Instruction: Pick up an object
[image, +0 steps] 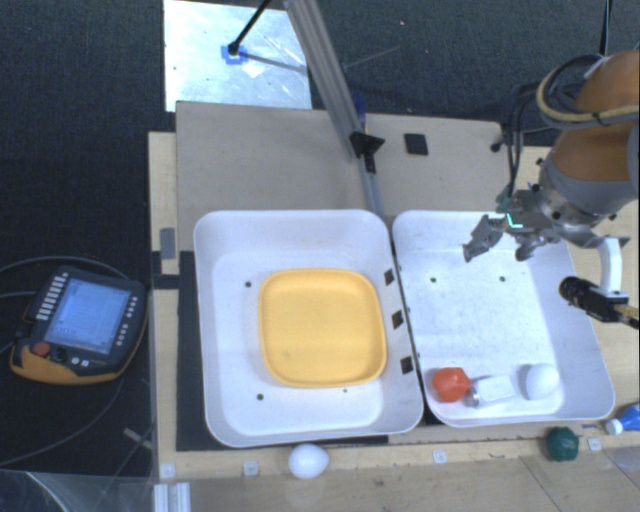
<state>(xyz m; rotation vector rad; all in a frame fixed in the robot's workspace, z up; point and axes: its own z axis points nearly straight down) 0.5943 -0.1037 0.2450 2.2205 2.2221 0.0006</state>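
The gripper (503, 241) hovers at the right bin's (480, 300) upper edge, dark metal fingers spread wide — nothing between them. Along that bin's lower edge lie a glossy orange-red lump (449, 383), a small white bottle-like piece (492, 389) and a smooth white egg shape (540, 380).

Dark carpet floor (80, 150) is surrounding the setup on the left and across the top. Tan wooden bench (270, 160) is sitting in the middle, with a lighter wood edge running along its front. A bright, shiny floor patch (225, 60) is showing at the top, catching the light, with a bit of blue tape (235, 53) on it. A grey metal pole (335, 75) is slanting down from the top onto the bench. A teach pendant (78, 323) with a lit blue screen is lying on the carpet at left, its cable looping around it.
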